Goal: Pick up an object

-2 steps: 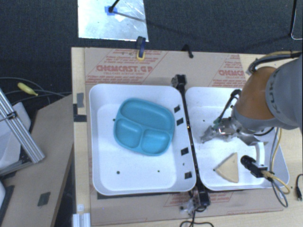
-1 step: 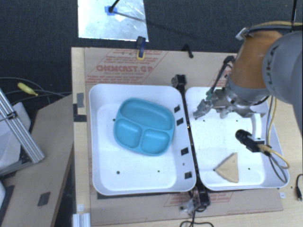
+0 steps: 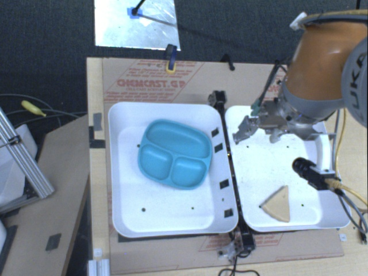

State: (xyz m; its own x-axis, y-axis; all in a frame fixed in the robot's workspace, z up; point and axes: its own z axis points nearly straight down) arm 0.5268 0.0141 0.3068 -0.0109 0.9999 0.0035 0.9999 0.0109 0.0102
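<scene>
Nearest the camera, a tan, triangular wedge-shaped piece is seen lying flat on the floor of the right-hand shallow white bin, close to that bin's front edge and toward its right corner. It is judged the likeliest thing to be picked up, since it is the lone loose object in the bin over which the arm works. Beside it, a black cylindrical part is seen over the right rim.

Further back, a light-blue plastic plate with three compartments is laid in the middle of the left-hand white bin, well apart from the wedge.

Beyond these, the grey arm with its orange band is reached in from the right, and the jaws are held above the rear left part of the right bin, near the divider between the bins. Nothing is seen between them; whether they stand wide or narrow cannot be told. They are well apart from the wedge, so a grasp is judged not yet begun.
</scene>
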